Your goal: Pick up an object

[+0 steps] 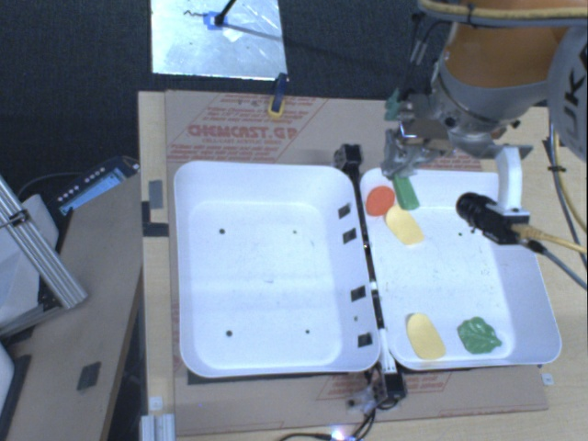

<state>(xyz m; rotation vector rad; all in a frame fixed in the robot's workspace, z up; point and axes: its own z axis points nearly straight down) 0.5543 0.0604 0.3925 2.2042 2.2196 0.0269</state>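
Claw [401, 165] low at right bin's [528, 288] far edge — above green block [406, 194].

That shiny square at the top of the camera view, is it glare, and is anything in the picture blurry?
In the camera view, the foil-like sheet reflects light unevenly, brighter on its right part. The white bins look evenly lit with soft shadows. The orange arm, close to the lens, looks soft, while the green piece stays fairly sharp.

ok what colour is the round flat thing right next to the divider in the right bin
Orange-red. The round disc shows in the camera view.
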